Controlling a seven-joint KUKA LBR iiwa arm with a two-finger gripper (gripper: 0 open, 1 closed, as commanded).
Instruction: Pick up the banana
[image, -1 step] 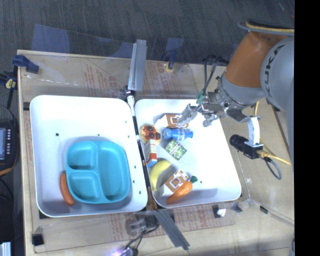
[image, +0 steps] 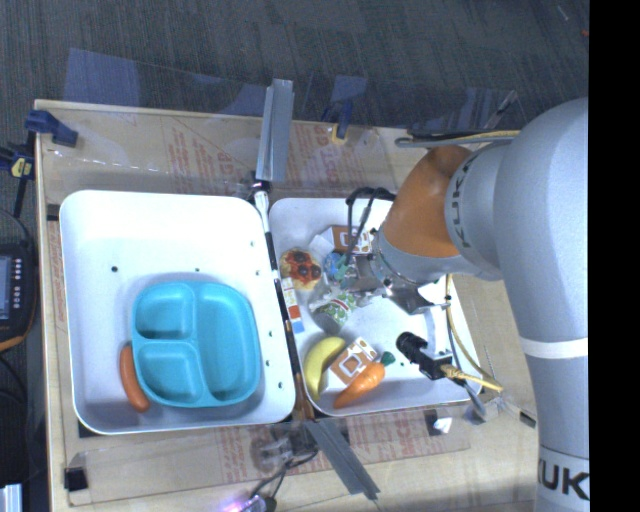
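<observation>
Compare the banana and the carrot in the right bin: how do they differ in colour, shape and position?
The banana is yellow with a greenish end; the carrot is orange. The banana is broad and curved, standing more upright in the view; the carrot is slimmer, tapered and lies at a slant. The banana sits nearer the bin's left wall, the carrot to its right along the near wall. Both lie in the right bin, beside a small carton.

blue tray, hot dog, carrot
</observation>
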